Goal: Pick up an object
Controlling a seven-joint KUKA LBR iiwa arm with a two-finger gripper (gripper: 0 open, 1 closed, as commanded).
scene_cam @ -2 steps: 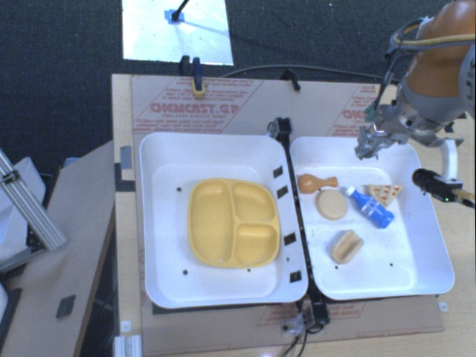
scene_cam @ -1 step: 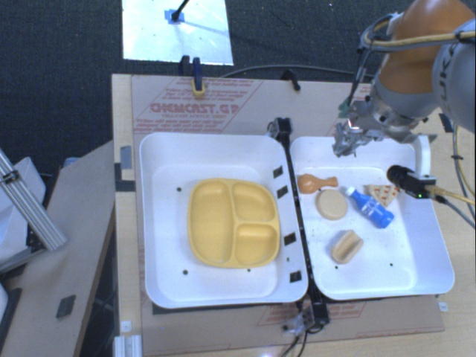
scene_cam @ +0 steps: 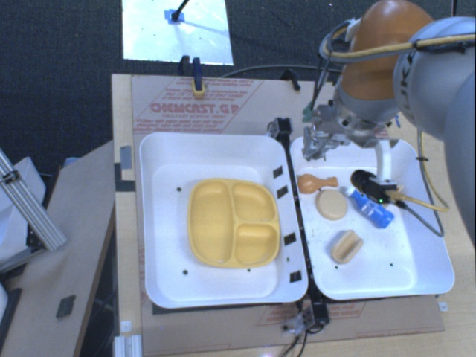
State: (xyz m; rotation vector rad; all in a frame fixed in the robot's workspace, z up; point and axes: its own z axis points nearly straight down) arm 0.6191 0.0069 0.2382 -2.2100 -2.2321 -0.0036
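Orange spoon (scene_cam: 309, 183) near the tool (scene_cam: 316, 149) looks light, stiff and slippery, best pinched across its handle; whether the tool is clenched I cannot tell.

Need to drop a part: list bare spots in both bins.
Right bin: front right corner, beyond the tan block. Left bin: the strip left of the yellow divided plate. Crowded: right bin's centre, around the beige disc and blue bottle.

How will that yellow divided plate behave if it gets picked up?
The yellow plate looks like rigid moulded plastic, so it is probably stiff and light. It lies flat in the left bin, so its low rim may slip from a pinch.
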